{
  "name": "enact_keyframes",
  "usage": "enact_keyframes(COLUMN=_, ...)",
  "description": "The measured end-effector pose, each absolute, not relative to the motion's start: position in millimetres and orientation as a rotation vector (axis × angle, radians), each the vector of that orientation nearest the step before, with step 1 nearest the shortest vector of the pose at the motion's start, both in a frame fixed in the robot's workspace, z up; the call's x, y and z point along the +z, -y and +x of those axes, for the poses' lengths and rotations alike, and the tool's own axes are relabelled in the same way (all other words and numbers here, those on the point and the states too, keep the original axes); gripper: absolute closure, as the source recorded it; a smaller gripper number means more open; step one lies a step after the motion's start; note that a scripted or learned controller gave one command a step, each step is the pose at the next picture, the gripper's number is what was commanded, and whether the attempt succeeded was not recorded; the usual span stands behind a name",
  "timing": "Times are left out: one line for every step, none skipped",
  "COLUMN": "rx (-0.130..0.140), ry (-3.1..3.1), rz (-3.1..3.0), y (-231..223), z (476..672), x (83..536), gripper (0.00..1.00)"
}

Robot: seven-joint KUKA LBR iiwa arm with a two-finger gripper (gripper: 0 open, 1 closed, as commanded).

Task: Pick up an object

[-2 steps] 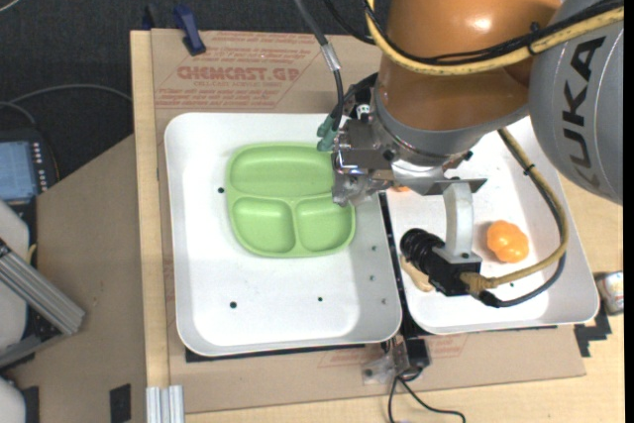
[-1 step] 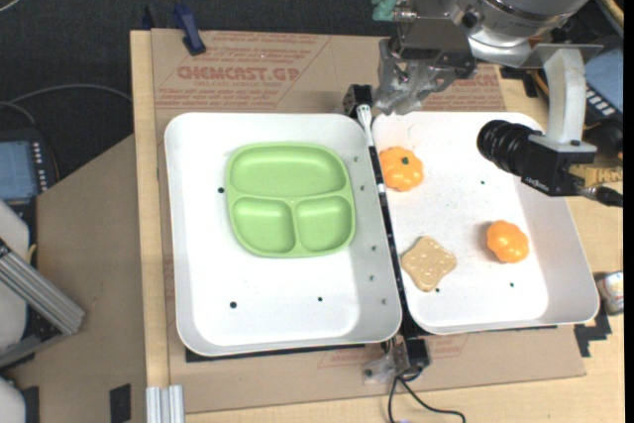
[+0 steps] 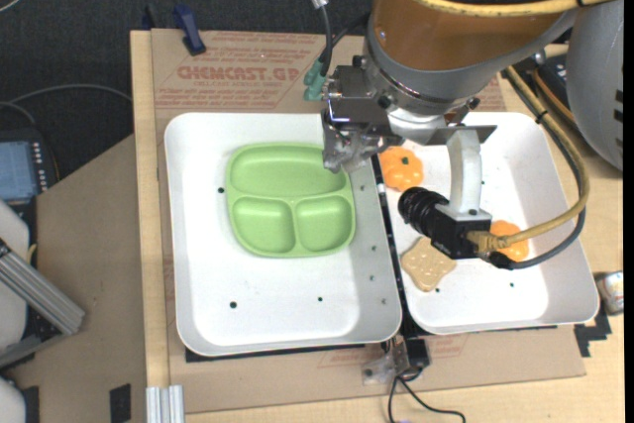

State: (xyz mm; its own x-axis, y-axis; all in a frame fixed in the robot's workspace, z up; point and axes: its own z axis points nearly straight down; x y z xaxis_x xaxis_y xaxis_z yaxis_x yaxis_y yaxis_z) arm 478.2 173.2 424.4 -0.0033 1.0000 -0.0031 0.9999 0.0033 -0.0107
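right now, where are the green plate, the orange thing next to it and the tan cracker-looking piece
green plate (image 3: 292, 202), camera view, centre, where its dividers meet
orange thing (image 3: 399, 169), camera view, middle of its top
tan piece (image 3: 428, 264), camera view, middle of its flat face

There are two shallow white plastic bins, the left bin (image 3: 193, 253) and the right bin (image 3: 540, 297). The left bin holds one pale green plastic plate (image 3: 290, 198), divided into three compartments. The right bin holds three loose things. Two are rounded and orange: the first orange piece (image 3: 400, 169) is near the bins' shared edge, and the second orange piece (image 3: 504, 232) is further right and partly hidden. The third is a tan, toast-shaped flat piece (image 3: 427, 264). One blue clamp (image 3: 188, 28) sits on the single brown board (image 3: 248, 64) under both bins.
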Motion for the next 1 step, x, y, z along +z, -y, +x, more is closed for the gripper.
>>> enact_keyframes(rx=-0.005, ry=2.216, rz=-2.232, y=-110.9, z=479.9, x=445.0, gripper=1.0)
